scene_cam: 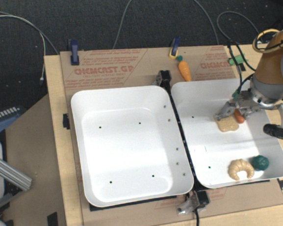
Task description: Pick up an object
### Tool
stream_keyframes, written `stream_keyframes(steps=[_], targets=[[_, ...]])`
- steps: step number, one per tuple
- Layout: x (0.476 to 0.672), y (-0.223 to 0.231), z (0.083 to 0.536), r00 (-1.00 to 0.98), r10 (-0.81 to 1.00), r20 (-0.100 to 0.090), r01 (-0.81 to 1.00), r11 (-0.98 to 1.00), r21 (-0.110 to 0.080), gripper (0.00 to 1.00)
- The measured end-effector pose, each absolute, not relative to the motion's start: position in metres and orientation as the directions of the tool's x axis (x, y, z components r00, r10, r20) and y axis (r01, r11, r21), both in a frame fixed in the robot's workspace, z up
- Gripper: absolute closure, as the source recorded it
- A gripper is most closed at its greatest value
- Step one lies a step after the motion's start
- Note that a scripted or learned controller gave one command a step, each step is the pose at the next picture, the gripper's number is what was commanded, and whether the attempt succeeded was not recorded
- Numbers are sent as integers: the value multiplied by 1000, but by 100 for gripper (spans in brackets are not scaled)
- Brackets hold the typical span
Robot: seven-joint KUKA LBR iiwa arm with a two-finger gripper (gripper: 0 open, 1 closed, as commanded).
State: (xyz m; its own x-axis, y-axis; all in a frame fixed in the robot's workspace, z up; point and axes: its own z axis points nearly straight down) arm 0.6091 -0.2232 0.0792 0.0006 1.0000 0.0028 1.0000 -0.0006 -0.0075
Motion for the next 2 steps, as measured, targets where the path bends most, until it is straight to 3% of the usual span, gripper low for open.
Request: stream_keyframes(steps=[1,2], targets=[[618,-220,86,0,1000,-1,1000,0,2,0],[591,-215,86,0,1000,0,1000,0,2,0]])
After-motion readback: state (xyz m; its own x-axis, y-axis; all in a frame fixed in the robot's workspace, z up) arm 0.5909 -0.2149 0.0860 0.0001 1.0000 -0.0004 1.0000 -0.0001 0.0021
